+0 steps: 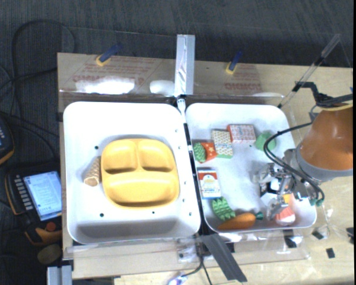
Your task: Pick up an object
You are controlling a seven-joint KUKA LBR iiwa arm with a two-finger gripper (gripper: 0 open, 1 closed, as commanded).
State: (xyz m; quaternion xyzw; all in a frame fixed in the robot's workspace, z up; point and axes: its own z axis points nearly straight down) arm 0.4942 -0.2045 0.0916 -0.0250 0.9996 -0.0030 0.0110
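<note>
At the near rim of the right bin (193, 159) lies an orange carrot (237, 221), and just beside it the gripper (277, 196) is low over a small red and white object (285, 214). I cannot tell the state of the jaws. This object looks light, hard and smooth, so it may slip; I would take it across its narrow middle. Farther left, the yellow tray (140, 172) rests in the other bin

- I see the gripper (277, 196) low in the right bin (247, 113), at its four o'clock corner.
- A carrot (237, 221) lies at six o'clock.
- The yellow tray (140, 171) fills the left bin (83, 114).
</note>
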